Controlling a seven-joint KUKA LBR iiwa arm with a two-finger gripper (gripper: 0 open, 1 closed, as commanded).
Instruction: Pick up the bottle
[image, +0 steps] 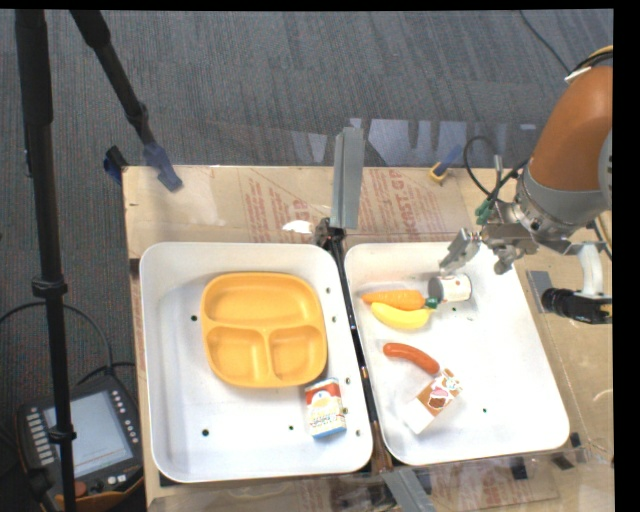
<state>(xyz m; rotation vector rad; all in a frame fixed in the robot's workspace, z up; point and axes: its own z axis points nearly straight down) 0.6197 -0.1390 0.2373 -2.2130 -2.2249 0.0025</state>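
Bottle: small, white with a dark cap, lying on its side in the right bin, near that bin's far edge. Gripper: above the right bin's far edge, just beyond the bottle; whether it grips anything cannot be told. Carrot: right bin, just left of the bottle. Banana: touching the carrot's near side. Sausage: right bin, nearer the camera than the banana. Brown-and-white carton: right bin, just past the sausage. Yellow divided plate: left bin, well apart from the right bin's contents. Red-and-blue carton: left bin, at the plate's near right corner.
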